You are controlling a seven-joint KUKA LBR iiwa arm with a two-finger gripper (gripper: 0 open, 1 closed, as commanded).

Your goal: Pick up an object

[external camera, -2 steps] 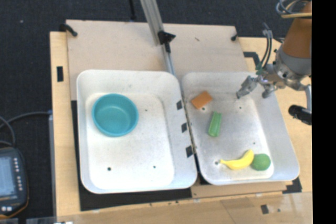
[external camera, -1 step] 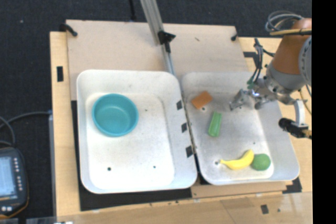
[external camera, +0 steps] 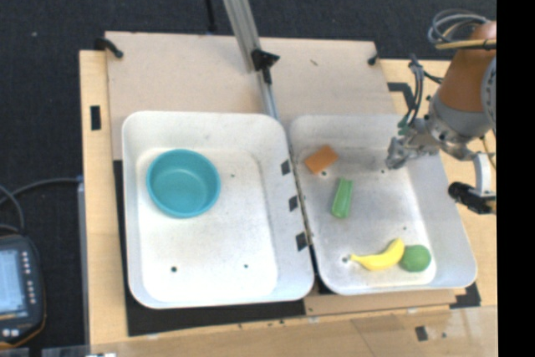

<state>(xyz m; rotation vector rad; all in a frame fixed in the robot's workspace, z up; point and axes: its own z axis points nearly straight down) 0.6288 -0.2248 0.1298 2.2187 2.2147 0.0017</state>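
The hand [external camera: 399,151] is hovering at the right bin's [external camera: 447,205] upper right; can't tell its grip. The green block [external camera: 341,198], mid-bin, is looking light, stiff — pinch its long sides.

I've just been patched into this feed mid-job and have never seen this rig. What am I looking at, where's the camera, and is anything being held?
One fixed camera looks down at a slant on a bench with two shallow white bins. The grey and orange machine at the right is a robot arm; its gripper hangs over the right bin, near its upper edge. That bin holds an orange block, a green block, a banana and a green ball. The left bin holds a blue bowl. I see nothing between the fingers, so nothing seems to be held yet.
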